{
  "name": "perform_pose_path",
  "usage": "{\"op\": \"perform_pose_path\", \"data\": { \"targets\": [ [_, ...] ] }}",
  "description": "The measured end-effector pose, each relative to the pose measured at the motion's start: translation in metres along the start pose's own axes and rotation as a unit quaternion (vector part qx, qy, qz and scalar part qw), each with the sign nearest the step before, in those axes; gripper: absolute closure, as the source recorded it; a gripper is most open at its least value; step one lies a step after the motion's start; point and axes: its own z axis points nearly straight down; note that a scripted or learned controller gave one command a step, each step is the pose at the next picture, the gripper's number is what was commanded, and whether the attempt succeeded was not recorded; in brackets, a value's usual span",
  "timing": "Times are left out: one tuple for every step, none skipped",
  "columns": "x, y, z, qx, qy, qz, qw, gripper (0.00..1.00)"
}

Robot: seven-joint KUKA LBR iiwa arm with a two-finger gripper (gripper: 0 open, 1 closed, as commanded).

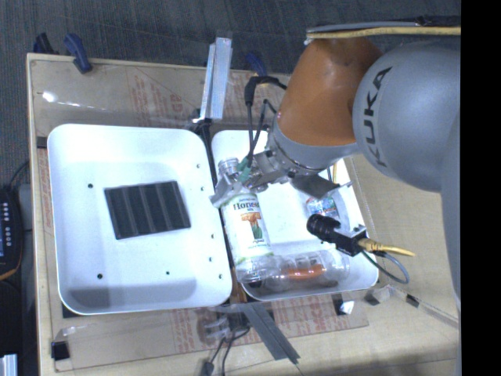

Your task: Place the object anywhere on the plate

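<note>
While two bins (133, 143) sit, one bottle (246, 222) lies.

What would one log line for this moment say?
arm: over right bin | gripper: at bottle top | bottle: lying in right bin | plate: dark, in left bin, bare

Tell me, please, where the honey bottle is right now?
The honey bottle lies in the right bin, along its left wall, beneath the gripper.

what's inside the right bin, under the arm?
In the right bin: a honey bottle standing along its left side, a clear bottle lying along the near wall, a small packet. The arm covers the bin's far right part.
</note>
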Motion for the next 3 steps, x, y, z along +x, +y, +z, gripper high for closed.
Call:
{"op": "perform_pose_path", "data": {
  "targets": [
    [0.029,0.008,-0.051,-0.002,-0.001,-0.073,0.9973,1.0],
    [0.029,0.008,-0.051,-0.002,-0.001,-0.073,0.9973,0.0],
    [0.031,-0.034,0.079,0.001,0.0,-0.035,0.9994,0.0]
  ]
}}
